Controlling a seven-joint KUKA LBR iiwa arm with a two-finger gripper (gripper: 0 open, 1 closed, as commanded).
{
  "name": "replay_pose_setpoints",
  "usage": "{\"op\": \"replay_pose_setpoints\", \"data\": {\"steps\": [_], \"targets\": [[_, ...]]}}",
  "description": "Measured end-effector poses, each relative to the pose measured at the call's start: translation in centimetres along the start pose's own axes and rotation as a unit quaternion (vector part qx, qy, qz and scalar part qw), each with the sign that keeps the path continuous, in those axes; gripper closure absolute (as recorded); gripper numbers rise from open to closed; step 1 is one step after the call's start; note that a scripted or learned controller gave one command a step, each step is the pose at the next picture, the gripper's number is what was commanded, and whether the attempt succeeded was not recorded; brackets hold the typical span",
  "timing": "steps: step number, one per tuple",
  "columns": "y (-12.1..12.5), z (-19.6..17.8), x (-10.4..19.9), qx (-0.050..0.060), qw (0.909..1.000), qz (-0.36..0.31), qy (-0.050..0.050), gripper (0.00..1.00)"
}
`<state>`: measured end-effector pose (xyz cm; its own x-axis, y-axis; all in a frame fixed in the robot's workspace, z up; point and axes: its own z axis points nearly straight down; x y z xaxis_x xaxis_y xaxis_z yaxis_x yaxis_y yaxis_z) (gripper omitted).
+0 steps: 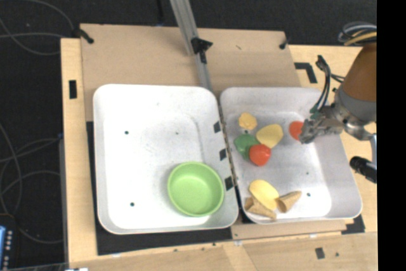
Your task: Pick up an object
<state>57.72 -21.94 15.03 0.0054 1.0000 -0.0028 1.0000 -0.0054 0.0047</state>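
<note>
Two shallow white plastic bins (158, 105), lightly speckled grey. Left one: round lime-green bowl (195, 188). Right one: small yellow pieces (269, 134), red ball (259, 154), dark green lump (243, 143), tan cone-shaped piece (288, 200), orange-red ball (295, 130).

The arm (359, 82) enters from the frame's right edge, orange band uppermost, its gripper (309, 131) lowered at middle right.

a: lighting — even, overhead, moderately bright; both white bins (158, 155) near washed out, surface speckle faint.
b: shadows — soft, short, under the green bowl (195, 188).
a: sharpness — mild overall softness; small objects lack fine edges. floor dark, underexposed.
</note>
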Motion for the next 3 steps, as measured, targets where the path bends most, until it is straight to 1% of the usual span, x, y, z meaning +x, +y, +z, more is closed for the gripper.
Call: {"op": "replay_pose_setpoints", "data": {"steps": [3], "targets": [[-0.1, -14.0, -0.2, -0.001, 1.0, -0.005, 0.0, 1.0]]}}
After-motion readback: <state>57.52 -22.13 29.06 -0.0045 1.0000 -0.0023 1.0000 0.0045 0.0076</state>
